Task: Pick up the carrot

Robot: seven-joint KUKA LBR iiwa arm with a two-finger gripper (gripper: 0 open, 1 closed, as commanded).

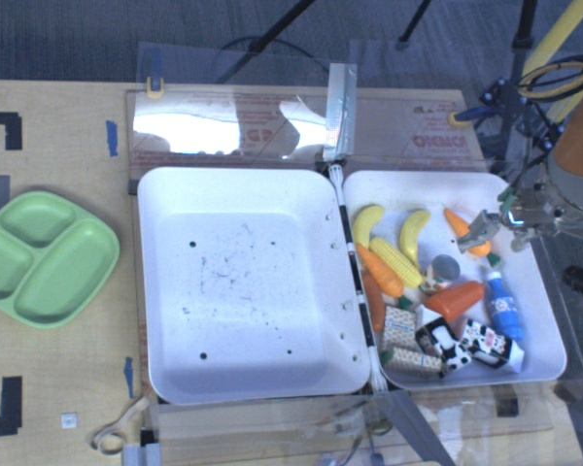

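- Gripper [497,231] over the right bin [549,304], near its far right side, fingers spread, nothing between them.
- Carrot [459,227] just beside the left fingertip, orange, lying in the far part of the right bin, partly hidden by the gripper.
- Two bananas [367,223] left of the carrot, a corn cob [396,263] below them.
- Blue bottle [503,309] toward the bin's right wall; orange cone-shaped piece [455,300] beside it.
- Black-and-white cow toy [481,341] in the near corner.
- Left bin [243,270] beside the right one, touching along the middle.
- Green divided plate [47,256] on the bench at far left.
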